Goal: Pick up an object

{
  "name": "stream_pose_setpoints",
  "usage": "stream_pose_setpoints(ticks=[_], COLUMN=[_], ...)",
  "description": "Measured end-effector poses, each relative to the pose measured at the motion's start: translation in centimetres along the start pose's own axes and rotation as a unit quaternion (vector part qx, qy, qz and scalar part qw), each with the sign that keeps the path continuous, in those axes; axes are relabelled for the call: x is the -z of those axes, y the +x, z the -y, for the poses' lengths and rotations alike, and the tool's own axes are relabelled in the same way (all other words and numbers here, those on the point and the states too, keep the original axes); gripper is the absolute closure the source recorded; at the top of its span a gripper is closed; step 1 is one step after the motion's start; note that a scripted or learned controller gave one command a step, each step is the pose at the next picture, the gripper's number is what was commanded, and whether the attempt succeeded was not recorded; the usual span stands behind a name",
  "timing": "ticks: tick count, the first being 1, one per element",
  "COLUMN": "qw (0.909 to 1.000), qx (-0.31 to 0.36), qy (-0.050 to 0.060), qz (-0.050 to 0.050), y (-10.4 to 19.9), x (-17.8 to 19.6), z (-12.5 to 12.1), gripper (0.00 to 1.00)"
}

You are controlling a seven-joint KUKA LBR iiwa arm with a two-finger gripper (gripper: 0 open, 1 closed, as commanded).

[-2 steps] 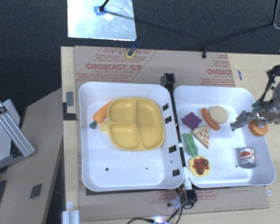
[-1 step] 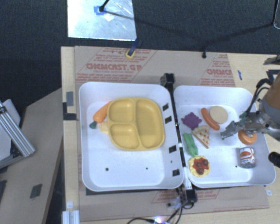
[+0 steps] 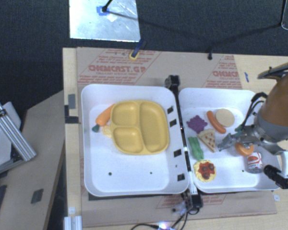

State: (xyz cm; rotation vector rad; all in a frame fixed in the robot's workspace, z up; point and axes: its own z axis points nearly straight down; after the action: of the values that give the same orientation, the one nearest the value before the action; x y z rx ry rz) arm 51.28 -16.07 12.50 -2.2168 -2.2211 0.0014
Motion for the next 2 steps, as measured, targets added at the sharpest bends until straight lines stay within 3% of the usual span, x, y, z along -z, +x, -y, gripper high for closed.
stream_pose_setpoints(ticks=[1,2], qw=[1.0000,1.0000], qx=[-0.001,0.000], qy=[-0.004,-0.004], qz=[0.002,0.001], y=[-0.08,-0.06], x=[-2.84,-1.97], z=[-0.18,-0.18], gripper=[0.00,1.00])
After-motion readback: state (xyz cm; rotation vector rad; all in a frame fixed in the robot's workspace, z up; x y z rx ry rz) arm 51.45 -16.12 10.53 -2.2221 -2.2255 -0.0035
